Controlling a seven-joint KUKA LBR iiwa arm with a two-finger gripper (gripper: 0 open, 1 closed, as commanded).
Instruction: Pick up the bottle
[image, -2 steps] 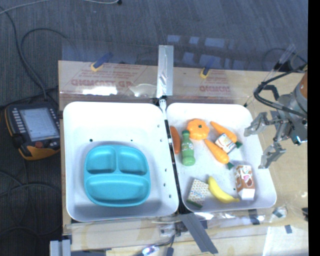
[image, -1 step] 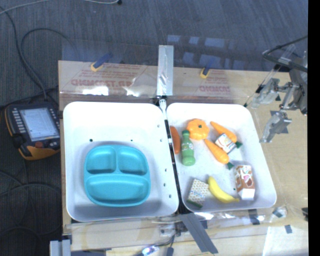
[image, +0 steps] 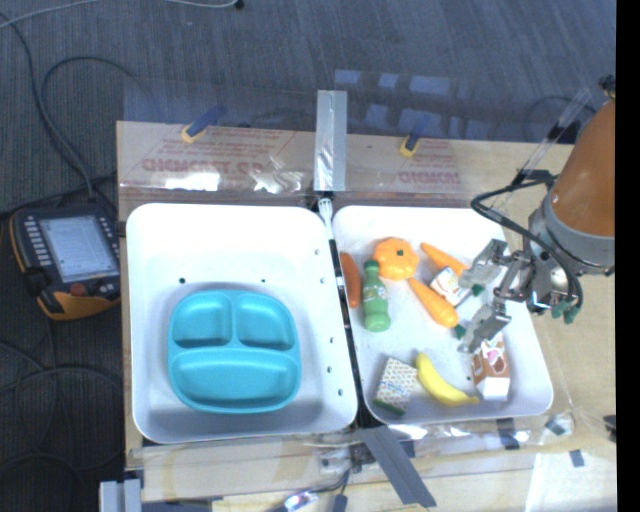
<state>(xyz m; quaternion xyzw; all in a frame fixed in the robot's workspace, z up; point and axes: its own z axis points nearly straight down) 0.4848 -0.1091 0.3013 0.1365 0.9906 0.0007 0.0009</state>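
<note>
The green bottle (image: 375, 298) lies in the right bin (image: 530, 400), up against its left side, cap end pointing toward the far wall. Just left of it, along the bin's dividing edge, sits a slim orange-red carrot (image: 349, 279). At the bottle's upper right is a small orange pumpkin (image: 397, 258), close enough to look like it touches the bottle's neck.

The gripper (image: 483, 300) hangs over the right half of the same bin, well apart from the bottle, with a carrot (image: 433, 302) lying between the two. Its fingers (image: 490, 257) stand spread apart with nothing between them; one tip is near a small white and red packet (image: 447, 285), the other sits above a red-brown carton (image: 491, 369) at the bin's near right corner. Another carrot (image: 442, 257) lies by the far finger.

Nearer the front wall are a banana (image: 441, 382) and a patterned box (image: 397, 383).

The left bin (image: 160, 230) holds a blue divided plate (image: 234, 347). Off the table (image: 200, 160) to the left, a handheld control pad (image: 66, 252) rests on the floor.
</note>
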